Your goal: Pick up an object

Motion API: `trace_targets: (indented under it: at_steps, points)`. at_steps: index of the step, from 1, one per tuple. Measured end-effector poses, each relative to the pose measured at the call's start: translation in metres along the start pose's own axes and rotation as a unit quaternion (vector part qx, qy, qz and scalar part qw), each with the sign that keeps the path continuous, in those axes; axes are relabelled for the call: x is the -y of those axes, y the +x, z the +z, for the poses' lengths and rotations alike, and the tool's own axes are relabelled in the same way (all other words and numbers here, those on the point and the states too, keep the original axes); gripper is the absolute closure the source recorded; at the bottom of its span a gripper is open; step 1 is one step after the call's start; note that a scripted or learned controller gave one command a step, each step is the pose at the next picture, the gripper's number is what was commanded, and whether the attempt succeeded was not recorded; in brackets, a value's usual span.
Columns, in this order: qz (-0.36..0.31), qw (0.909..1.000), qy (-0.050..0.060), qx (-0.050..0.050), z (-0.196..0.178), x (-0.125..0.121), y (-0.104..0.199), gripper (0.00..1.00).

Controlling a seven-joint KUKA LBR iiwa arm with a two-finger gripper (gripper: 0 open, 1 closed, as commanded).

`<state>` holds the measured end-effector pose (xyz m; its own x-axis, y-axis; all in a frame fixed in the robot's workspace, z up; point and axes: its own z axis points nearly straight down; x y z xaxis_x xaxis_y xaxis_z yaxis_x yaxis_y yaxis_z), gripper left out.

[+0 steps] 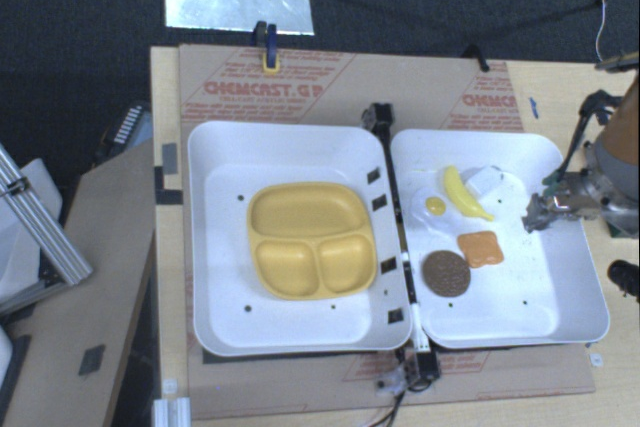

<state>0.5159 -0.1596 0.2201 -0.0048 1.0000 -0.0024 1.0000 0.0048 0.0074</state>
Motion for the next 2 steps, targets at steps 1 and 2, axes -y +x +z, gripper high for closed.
trace_targets:
  at_steps: [1,2]
  points:
    - [0.0,1.0,0.001,0.0,-0.037,-0.002,0.0,1.0]
    - [-0.003,1.0,0.002,-0.002,-0.023,-0.026,0.051,1.0]
